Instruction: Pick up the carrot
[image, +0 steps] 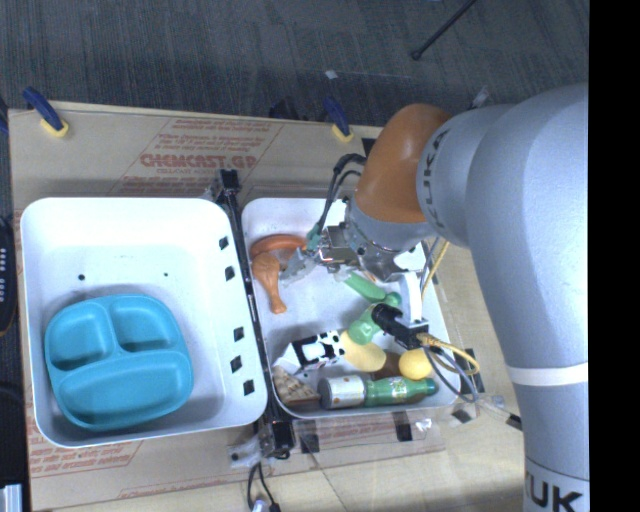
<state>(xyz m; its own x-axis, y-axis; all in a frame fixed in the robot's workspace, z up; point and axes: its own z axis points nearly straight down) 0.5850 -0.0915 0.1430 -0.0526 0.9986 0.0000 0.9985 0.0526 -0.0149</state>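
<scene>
Open floor across the upper half of the left bin (60, 225), above the blue tray (118, 358) — easy passage there. Tight in the right bin (268, 212): carrot (272, 268) against the left wall, arm (470, 180) overhanging the right side. Crowded along the near wall — green bottle (375, 391), yellow lemon (415, 364), black-and-white toy (320, 349). Narrow bare strip between carrot and that clutter.
</scene>
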